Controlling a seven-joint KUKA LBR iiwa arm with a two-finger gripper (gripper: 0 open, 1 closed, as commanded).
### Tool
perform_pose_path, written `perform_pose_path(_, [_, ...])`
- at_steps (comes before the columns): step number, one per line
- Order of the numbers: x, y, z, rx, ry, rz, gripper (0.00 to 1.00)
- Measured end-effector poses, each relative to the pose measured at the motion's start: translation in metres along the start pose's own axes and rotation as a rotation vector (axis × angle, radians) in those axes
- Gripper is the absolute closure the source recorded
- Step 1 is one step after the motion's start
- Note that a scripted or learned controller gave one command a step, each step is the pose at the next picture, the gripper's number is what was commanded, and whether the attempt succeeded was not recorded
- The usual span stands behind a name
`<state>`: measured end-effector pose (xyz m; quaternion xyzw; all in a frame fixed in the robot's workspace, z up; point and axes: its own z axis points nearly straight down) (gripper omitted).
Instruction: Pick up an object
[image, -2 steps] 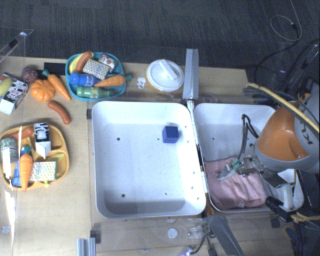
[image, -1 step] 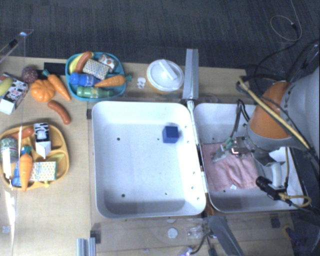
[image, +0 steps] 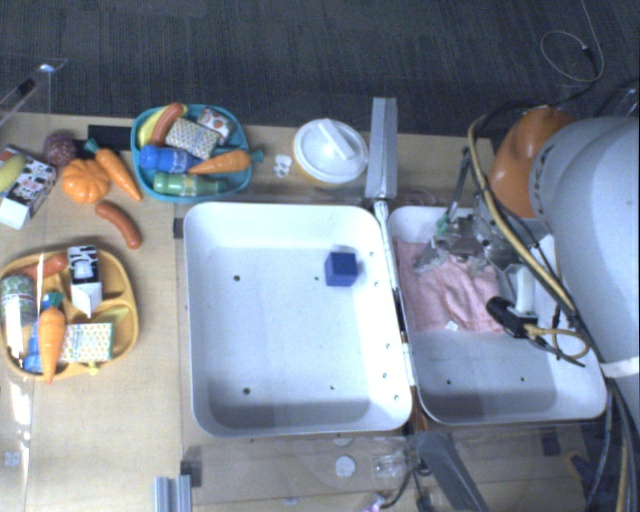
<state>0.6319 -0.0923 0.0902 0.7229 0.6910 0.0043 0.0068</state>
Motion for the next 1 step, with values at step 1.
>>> perform_pose_path(1, [-0.0392,0.0412,0.0023,0.007,0.0,-0.01,0.0])
